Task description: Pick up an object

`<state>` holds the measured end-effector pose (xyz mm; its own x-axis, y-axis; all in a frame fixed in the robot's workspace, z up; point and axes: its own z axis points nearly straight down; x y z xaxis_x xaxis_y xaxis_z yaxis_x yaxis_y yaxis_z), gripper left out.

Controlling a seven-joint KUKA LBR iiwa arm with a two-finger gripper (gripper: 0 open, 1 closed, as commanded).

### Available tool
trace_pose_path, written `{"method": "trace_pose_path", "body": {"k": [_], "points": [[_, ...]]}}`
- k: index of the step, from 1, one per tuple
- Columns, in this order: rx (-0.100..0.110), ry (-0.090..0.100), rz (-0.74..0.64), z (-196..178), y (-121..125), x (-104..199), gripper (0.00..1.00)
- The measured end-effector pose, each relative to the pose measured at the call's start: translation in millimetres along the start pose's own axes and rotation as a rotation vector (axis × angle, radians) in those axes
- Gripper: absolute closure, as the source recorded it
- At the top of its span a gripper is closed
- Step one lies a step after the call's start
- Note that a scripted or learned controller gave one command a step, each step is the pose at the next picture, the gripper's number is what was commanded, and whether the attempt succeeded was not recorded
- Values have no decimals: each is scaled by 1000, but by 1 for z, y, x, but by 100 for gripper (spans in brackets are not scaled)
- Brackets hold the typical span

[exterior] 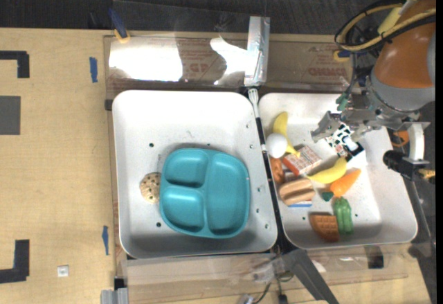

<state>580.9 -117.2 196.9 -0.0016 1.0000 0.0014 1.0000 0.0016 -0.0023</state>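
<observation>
Two white bins are sitting on the bench; the gripper is hovering, jaws apparently spread and empty, with the banana just below. Crowded toys risk a deflected grasp.

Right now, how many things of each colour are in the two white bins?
Teal: 1, the divided plate
Yellow: 2, a banana and a smaller yellow piece
White: 1, an egg
Orange: 1, a carrot
Green: 1, a vegetable
Tan or brown: 3, a cookie, a hot dog, a bread piece
Total: 9
</observation>
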Motion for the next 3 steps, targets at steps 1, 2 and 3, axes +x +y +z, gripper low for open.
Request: {"method": "trace_pose_path", "body": {"k": [1,2,3], "points": [[-7,-3,-4,101,-37,-15,0],[-7,-3,-2,92,-37,-14,100],[-10,-2,-49,-67,-67,24,100]]}}
